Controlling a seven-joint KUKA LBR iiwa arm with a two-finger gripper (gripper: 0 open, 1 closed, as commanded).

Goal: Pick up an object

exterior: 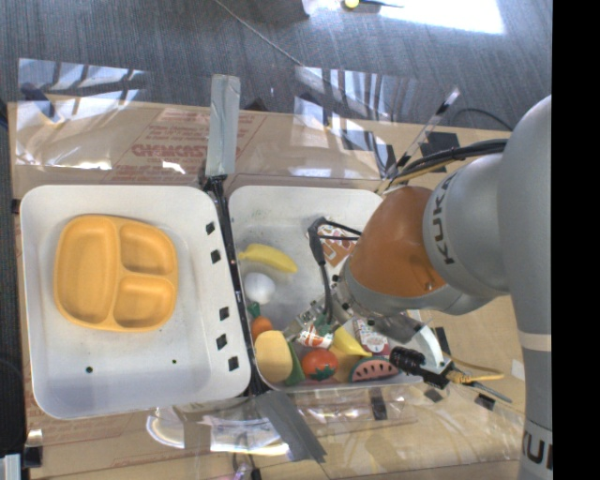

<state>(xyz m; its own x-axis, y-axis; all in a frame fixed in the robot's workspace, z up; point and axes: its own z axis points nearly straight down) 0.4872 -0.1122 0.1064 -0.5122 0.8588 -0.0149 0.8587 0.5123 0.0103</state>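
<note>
The arm [469, 234] hung low over the right bin [281, 202], its orange band blocking the wrist, and the gripper [330, 314] was down among the toys. Whether it was clenched, released or grasping anything, I could not tell; the tip was lost in the clutter.

Just beside it sat a heap of play food: a tomato [320, 362], a yellow block [273, 356], a watermelon slice [373, 369]. Farther out to the gripper's left lay a white ball [259, 287] and a banana [267, 257], apart from the pile. Well apart, in the left bin [37, 281], sat a yellow tray [114, 273] with 3 compartments.

The risk here looked like crowding. With the pieces packed touching each other, the gripper could have nudged 1 aside, pinched 2 at once, or slipped off a rounded toy. The bin wall near the heap could also have got in its way.

Both bins rested on a clear plastic sheet [84, 141] over cardboard, taped at the seams, with dark carpet [141, 28] beyond.
</note>
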